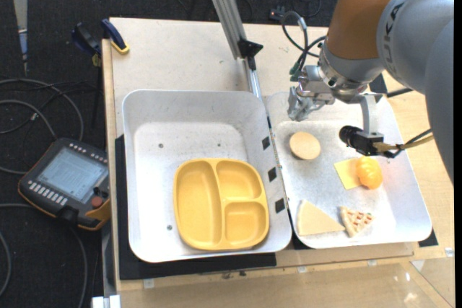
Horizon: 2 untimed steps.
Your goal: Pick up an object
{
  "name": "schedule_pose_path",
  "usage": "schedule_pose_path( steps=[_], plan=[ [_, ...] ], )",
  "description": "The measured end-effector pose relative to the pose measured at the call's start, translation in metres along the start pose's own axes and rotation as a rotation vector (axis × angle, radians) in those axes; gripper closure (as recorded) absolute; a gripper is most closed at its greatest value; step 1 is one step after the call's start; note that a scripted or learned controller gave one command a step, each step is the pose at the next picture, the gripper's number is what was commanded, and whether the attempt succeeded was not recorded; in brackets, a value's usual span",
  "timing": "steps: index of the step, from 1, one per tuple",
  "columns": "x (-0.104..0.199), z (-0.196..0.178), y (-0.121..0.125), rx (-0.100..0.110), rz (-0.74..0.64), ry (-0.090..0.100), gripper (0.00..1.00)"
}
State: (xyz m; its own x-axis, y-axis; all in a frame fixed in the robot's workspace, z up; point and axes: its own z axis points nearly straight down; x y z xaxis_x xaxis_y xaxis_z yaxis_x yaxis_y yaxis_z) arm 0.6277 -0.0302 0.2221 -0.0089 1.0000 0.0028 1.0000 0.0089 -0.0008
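From the camera view, the grey arm (404, 32) reaches in from the right, and its orange band (361, 11) sits above the wrist. The hand (299, 109) hangs over the far left corner of the right bin (404, 155), close to the wall shared by the two bins. Its tip is blurred against the white floor, so I cannot tell whether it is open or closed.

The things to pick lie in the right bin. A round beige disc (305, 146) lies just in front of the hand, apart from it. Toward the right wall an orange-yellow fruit (369, 172) rests on one edge of a flat yellow square (345, 174). Along the near wall a pale wedge (316, 219) lies beside a small pizza-like slice (356, 220), and the two are almost touching.

The left bin (144, 126) holds a yellow divided tray (220, 203) with three compartments, set toward its near right corner.

Both bins sit on the pale surface (173, 54). A slanted metal pole (224, 3) stands behind them, and a grey handheld control unit (65, 182) lies on the dark floor at left.
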Motion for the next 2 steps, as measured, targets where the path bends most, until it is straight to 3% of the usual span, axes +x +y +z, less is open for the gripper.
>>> schedule_pose_path(
  steps=[2],
  plan=[
    [0.1, 0.004, -0.029, 0.001, 0.001, -0.001, 1.0]
  ],
)
